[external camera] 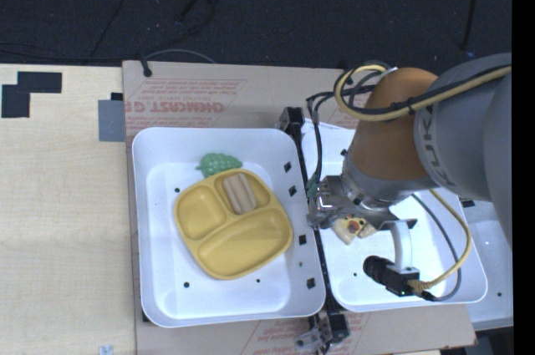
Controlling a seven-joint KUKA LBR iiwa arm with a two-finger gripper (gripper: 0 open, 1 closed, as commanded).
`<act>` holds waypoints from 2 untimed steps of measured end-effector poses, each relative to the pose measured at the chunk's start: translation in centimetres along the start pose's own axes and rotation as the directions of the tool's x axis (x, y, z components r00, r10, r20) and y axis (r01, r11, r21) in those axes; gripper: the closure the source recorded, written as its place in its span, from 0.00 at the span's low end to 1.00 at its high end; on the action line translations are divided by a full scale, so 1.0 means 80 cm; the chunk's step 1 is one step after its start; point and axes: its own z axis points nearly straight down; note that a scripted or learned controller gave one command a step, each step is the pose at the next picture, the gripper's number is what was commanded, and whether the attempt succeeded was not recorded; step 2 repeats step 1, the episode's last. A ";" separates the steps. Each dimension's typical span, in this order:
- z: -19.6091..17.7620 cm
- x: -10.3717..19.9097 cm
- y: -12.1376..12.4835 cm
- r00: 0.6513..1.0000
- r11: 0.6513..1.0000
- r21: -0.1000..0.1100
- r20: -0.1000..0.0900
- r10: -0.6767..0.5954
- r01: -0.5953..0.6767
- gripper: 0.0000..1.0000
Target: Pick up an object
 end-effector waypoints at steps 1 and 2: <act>-0.018 0.062 -0.009 1.000 1.000 -0.003 0.001 0.000 0.000 1.00; -0.018 0.062 -0.009 1.000 1.000 -0.003 0.001 0.000 0.000 1.00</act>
